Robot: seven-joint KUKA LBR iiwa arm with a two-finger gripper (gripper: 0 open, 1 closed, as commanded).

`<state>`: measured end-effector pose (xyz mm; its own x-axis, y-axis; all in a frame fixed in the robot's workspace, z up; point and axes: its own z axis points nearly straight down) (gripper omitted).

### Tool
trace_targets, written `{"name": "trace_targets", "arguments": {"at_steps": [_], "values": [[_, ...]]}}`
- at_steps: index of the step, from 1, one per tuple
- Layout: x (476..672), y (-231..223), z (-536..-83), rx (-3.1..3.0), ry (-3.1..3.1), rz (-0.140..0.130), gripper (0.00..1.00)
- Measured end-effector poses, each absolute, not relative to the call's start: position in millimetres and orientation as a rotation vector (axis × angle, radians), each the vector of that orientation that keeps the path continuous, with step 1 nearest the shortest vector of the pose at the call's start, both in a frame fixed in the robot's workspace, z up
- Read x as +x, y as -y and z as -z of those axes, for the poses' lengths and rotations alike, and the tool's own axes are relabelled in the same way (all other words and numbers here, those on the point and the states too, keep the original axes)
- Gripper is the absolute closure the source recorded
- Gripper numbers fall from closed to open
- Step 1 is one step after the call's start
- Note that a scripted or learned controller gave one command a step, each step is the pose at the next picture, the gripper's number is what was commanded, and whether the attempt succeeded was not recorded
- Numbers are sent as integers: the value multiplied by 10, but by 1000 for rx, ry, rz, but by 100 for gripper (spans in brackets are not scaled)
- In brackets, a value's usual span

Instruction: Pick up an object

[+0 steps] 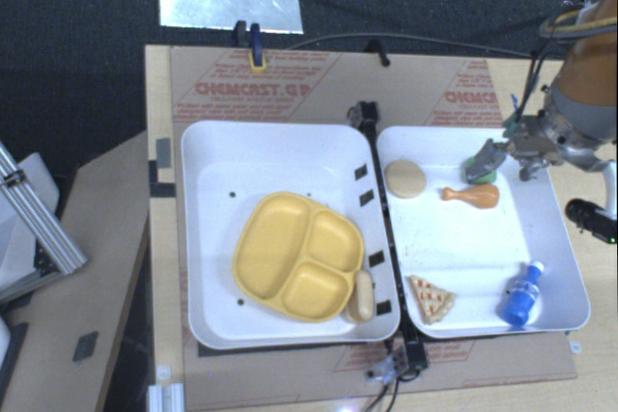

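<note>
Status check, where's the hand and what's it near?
Hand over right bin's far edge, at a green item. No grip seen. Drumstick just below, bun to its left. Nothing blocking.

Claw over right bin, beside drumstick.
</note>
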<state>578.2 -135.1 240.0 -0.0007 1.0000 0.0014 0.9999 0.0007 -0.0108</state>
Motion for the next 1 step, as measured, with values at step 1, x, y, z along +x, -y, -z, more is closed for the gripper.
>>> {"name": "trace_targets", "arguments": {"at_steps": [1], "values": [[5806,1349,-2469,-2219,2226,1,0]]}}
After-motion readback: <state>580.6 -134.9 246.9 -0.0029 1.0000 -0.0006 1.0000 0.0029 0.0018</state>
